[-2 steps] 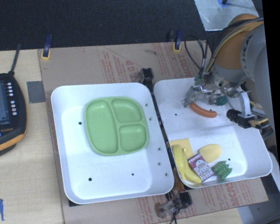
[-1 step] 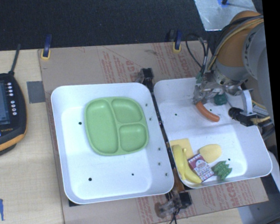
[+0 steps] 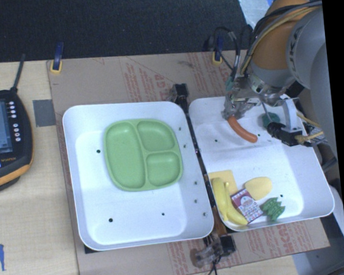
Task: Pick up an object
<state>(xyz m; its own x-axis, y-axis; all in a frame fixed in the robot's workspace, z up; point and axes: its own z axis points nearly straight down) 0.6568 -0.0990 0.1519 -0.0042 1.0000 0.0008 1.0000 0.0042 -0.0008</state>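
The gripper (image 3: 236,110) sits low over the far part of the right bin (image 3: 303,169), with its fingers closed around the upper end of an orange hot dog (image 3: 243,129). The hot dog slants down and to the right from the fingertips, and its free end appears to be just off the bin floor or still brushing it; the slanted view does not settle which.

So the grasp looks made, and the lift is at most begun. What remains is raising the hot dog clear of the bin and keeping it from slipping out, since it is pinched near 1 end and not at its middle.

The other things lie untouched at the near end of the right bin: a banana (image 3: 226,206), a yellow piece (image 3: 258,186), a small red-and-white packet (image 3: 246,205) and a green toy (image 3: 273,208), all close together. The left bin (image 3: 96,227) holds 1 green divided plate (image 3: 142,153), well apart from the gripper.
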